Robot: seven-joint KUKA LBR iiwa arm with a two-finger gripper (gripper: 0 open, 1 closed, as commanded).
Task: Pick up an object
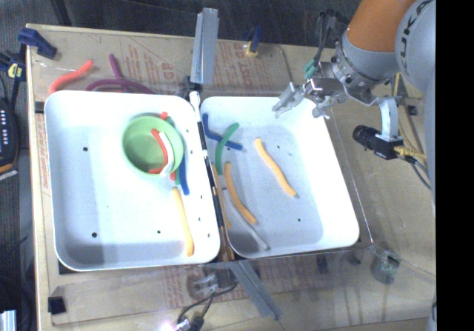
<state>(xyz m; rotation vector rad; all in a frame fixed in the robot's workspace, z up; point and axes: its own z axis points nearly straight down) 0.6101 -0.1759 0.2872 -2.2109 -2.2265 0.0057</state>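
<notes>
End effector [302, 97] open, empty, at right bin's [337, 196] upper rim; descent risks clipping rim, missing orange strip [275, 167] mid-frame.

two white bins sit side by side on the worktop [89, 281]. the left bin [81, 196] holds a green bowl [145, 146] with a red strip [160, 146] across it and a yellow strip [184, 224] below. the right bin [311, 196] holds an orange strip [276, 167], a green strip [225, 143] and a blue one [219, 138]. the jaws [292, 97] hang above the right bin's far edge, nothing between them.
</notes>
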